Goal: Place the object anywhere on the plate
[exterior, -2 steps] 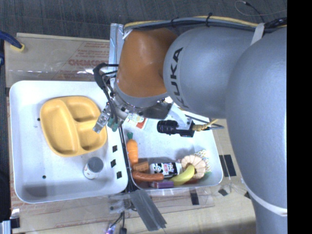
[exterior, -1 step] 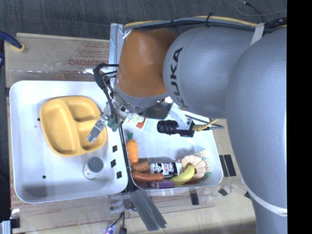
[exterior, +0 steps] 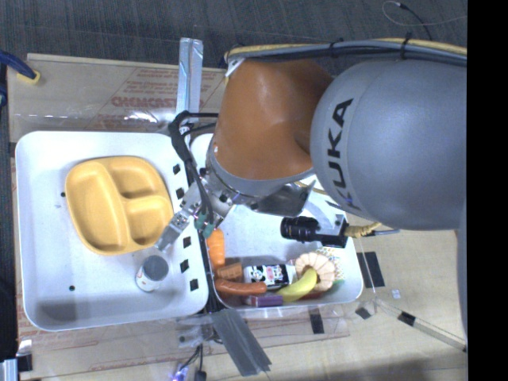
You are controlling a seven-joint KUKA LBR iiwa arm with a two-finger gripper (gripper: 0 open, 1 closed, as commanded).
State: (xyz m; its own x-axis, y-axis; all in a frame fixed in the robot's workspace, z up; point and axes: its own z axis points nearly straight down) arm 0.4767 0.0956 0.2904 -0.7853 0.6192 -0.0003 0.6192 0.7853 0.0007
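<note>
The grey arm housing [exterior: 389, 141] bears large black letters, turned sideways, of which "UKA" can be read. On the brown cardboard sheet [exterior: 119, 86] behind the left white bin [exterior: 40, 213] there is faint reddish printing, seemingly "CHEMCAST", upside down. A small black-and-white package [exterior: 266, 274] in the right bin carries print too small to read.

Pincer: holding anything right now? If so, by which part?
Cannot be told. The pincer sits over the divide between the bins, near the yellow plate and the carrot; no object visibly in it.
</note>
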